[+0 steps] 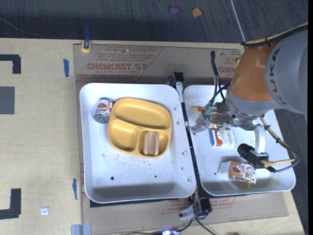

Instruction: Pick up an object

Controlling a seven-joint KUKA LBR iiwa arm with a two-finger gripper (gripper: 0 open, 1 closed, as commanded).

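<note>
Small carton (243, 173), lying flat, long axis left-right

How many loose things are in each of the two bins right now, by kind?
Left bin:
Yellow divided tray: 1
Can: 1
Right bin:
Small packet, white, red and blue: 1
Brown and white carton: 1
Total: 4
</note>
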